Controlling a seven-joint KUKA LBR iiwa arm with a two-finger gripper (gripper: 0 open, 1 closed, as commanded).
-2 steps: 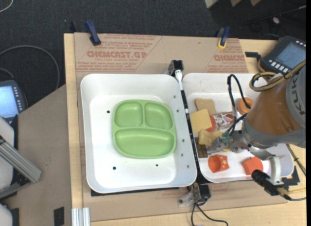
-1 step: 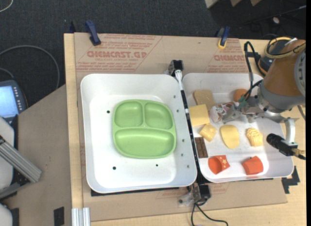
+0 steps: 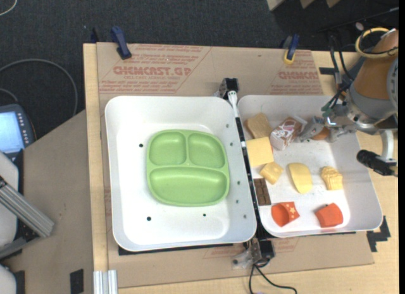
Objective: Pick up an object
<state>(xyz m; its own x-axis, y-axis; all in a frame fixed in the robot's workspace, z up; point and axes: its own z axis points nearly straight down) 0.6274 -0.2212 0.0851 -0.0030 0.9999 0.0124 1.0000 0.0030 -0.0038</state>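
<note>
— While I hang over the far right corner of the right bin [image 3: 373, 220], what lies around me?

— My gripper [image 3: 324, 128] sits low beside a small wrapped item in white and red [image 3: 285, 133], with something orange [image 3: 321, 134] just under it. Whether my jaws are apart or together, I cannot tell; the wrist hides them.

— And the things to pick?

— All in my bin: a tan slab [image 3: 257, 124], a pale yellow block [image 3: 259, 151], a yellow wedge [image 3: 271, 172], a yellow oval piece [image 3: 300, 177], a ridged yellow piece [image 3: 331, 178], a dark bar [image 3: 259, 191] by the left wall, and two red-orange pieces [image 3: 285, 213] near the front edge.

— The other bin?

— The left bin [image 3: 120, 160] holds a green divided plate [image 3: 188, 167].

— Any writing?

— The brown board [image 3: 158, 65] under both bins reads "CHEMCAST G P" in red, repeated at its right [image 3: 297, 74]. Blue clamps [image 3: 120, 42] grip its far edge.
</note>
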